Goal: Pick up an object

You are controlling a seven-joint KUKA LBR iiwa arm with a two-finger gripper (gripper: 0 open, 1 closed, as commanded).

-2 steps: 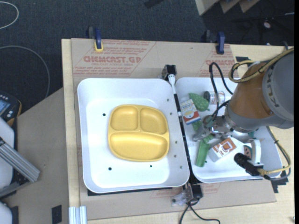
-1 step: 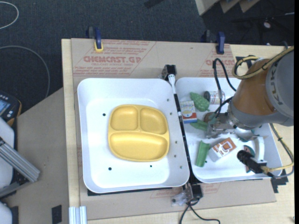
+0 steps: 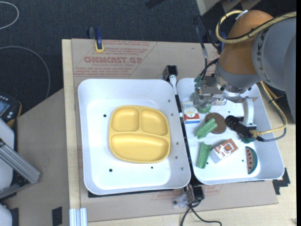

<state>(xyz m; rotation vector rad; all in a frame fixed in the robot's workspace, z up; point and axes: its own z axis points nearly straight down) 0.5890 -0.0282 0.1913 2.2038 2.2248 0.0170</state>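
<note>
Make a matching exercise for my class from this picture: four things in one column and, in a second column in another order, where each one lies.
Things:
1. yellow divided plate
2. watermelon slice
3. blue and yellow clamp
4. tool

Places:
A. front right corner of the right bin
B. far edge of the cardboard sheet
C. middle of the left bin
D. above the far left part of the right bin

Pairs: 1-C, 2-A, 3-B, 4-D

Dark blue carpet floor (image 3: 117, 13) with loose cables (image 3: 33, 60) around a cardboard-topped bench (image 3: 117, 60).
</note>
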